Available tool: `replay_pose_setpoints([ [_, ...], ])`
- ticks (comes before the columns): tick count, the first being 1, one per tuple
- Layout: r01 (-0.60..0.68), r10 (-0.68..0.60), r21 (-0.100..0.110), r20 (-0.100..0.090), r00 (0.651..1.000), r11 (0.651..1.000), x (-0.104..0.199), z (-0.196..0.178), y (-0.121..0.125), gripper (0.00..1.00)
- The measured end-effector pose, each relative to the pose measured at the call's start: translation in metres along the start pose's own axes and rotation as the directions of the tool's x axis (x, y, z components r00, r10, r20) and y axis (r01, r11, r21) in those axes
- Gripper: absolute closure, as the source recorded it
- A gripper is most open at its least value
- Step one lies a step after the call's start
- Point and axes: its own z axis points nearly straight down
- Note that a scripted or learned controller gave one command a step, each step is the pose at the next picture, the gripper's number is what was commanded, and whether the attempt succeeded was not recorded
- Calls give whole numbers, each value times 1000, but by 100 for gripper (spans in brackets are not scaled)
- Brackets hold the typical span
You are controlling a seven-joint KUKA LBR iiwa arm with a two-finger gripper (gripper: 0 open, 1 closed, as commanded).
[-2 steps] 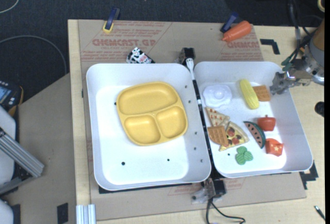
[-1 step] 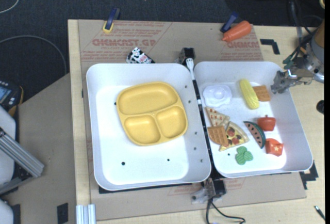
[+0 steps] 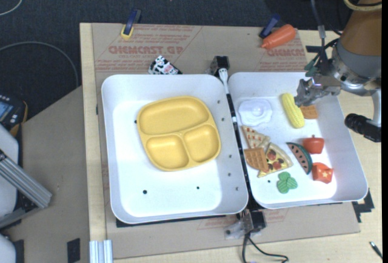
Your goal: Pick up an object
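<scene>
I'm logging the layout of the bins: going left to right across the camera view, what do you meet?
Yellow tray → white lid → waffle → corn → gripper → tomato.

Arm (image 3: 364, 31): you see it cut off by the right edge.
Brown piece (image 3: 310, 112): partly hidden behind the gripper (image 3: 305, 95).

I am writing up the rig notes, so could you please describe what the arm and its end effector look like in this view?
The arm is grey, rounded and glossy, with an orange band above the wrist and a yellowish ring above that. The end effector is a small grey metal assembly, with thin dark cables and a spot of green wiring beside it.
</scene>
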Motion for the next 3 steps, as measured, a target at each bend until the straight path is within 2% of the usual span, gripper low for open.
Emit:
replay_pose_setpoints([
  [1, -1, 1, 2, -1, 1000, 1000, 58, -7, -2, 100],
  [2, -3, 3, 3, 1, 1000, 1000, 101, 0, 0, 100],
  [3, -5, 5, 0, 2, 1000, 1000, 114, -4, 2, 100],
])
